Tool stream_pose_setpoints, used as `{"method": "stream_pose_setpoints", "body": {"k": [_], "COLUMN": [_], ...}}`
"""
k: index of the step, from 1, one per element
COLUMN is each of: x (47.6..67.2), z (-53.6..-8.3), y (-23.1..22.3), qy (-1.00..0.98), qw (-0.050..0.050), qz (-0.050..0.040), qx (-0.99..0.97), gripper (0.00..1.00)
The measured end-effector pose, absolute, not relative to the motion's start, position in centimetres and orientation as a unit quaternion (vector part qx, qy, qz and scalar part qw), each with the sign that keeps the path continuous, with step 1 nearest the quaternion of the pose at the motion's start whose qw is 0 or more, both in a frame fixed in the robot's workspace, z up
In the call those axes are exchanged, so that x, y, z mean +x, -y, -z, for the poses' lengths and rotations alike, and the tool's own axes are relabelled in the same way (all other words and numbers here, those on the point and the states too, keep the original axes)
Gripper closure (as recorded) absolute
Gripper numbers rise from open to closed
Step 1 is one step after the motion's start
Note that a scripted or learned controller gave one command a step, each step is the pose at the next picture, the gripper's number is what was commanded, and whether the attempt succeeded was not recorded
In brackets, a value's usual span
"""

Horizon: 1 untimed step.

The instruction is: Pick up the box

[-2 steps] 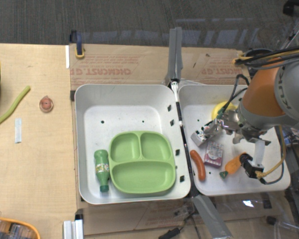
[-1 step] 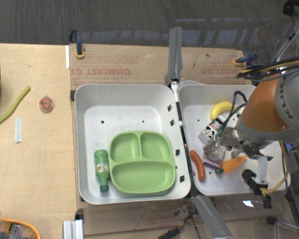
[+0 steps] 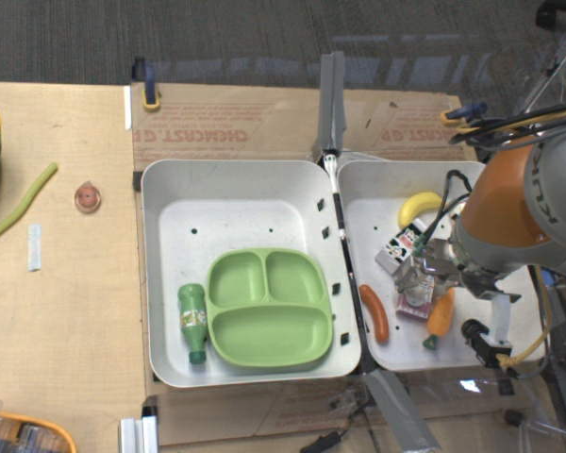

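Landmark: right bin (image 3: 358,253). Box (image 3: 402,246) lies in bin's middle, below banana (image 3: 417,206), up-right of hot dog (image 3: 374,311), partly under gripper (image 3: 421,274). Gripper low over clutter just below box; grip state: cannot tell. Carrot (image 3: 439,317) beside it. Step judged: approach/grasp. Next: confirm hold on box, lift straight up clear of neighbours.

In the left bin (image 3: 160,253) we see a green divided tray (image 3: 267,307) with a green bottle (image 3: 192,321) just beside it; in the right bin (image 3: 358,206) we find a banana (image 3: 417,206), sausage (image 3: 374,311) and carrot (image 3: 439,317).
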<state>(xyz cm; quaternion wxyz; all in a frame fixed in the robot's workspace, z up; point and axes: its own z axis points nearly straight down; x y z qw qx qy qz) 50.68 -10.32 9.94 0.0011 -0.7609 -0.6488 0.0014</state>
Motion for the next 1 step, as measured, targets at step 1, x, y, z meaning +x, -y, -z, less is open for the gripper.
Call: {"method": "stream_pose_setpoints", "body": {"k": [1], "x": [53.56], "z": [-19.07], "y": [4.54], "qy": [0.654], "qw": [0.000], "qz": [-0.0013], "qx": [-0.757], "gripper": [1.00]}}
